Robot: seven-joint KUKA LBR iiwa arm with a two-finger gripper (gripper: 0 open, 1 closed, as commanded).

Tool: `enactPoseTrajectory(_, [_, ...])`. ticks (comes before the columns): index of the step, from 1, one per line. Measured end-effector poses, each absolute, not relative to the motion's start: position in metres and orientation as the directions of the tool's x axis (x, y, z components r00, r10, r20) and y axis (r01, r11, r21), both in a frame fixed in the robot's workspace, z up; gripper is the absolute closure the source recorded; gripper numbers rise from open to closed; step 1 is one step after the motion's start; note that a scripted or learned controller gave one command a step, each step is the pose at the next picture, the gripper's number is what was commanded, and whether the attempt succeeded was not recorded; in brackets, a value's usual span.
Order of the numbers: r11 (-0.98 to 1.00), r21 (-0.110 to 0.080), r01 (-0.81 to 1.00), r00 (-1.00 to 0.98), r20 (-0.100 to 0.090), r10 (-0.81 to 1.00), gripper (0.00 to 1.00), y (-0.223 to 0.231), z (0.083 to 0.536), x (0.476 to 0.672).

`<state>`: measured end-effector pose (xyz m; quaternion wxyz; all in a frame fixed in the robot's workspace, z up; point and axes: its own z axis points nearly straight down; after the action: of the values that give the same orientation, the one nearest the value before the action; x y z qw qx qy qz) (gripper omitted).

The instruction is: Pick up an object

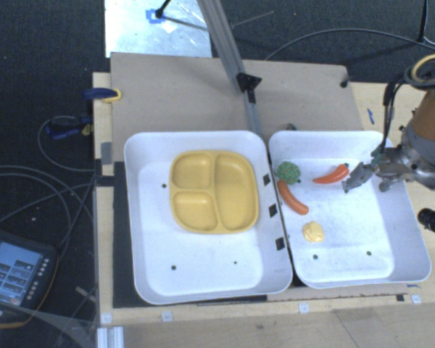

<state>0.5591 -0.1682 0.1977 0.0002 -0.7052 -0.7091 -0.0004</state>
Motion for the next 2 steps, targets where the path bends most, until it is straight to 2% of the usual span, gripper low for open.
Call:
enactPoseTrajectory(1, [0.003,0.001,1.0,-0.003,0.001,1.0,0.0,-0.168,0.198,0.559])
enactPoseTrajectory(2, [0.0,-0.004,1.0,0.0,0.0,1.0,0.0,-0.177,0.14,0.56])
